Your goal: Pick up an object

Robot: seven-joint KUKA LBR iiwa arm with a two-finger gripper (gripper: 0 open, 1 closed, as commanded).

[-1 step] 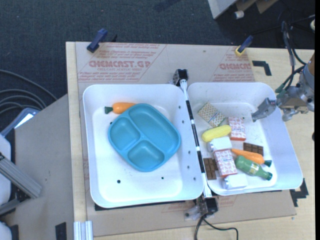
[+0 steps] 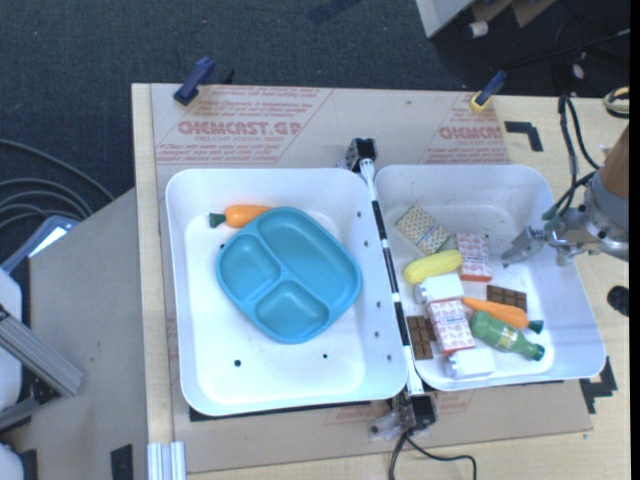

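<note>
Nearest, lower right of frame, we see the right bin (image 2: 575,353) packed: green bottle (image 2: 508,338), orange carrot (image 2: 497,313), glossy boxes, yellow banana (image 2: 432,265), all touching or just beside each other. Bare floor only along its upper edge. Gripper (image 2: 522,245) hovers over the right rim; fingers apart, clamping nothing. Left bin (image 2: 190,298): smooth blue compartment plate (image 2: 288,273), a second carrot (image 2: 240,214) at its upper-left edge.

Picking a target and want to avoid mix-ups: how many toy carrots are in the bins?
2. One carrot lies in the left bin, touching the blue tray's upper-left edge. The other carrot sits in the right bin's pile, above the green bottle. More may be buried.
</note>
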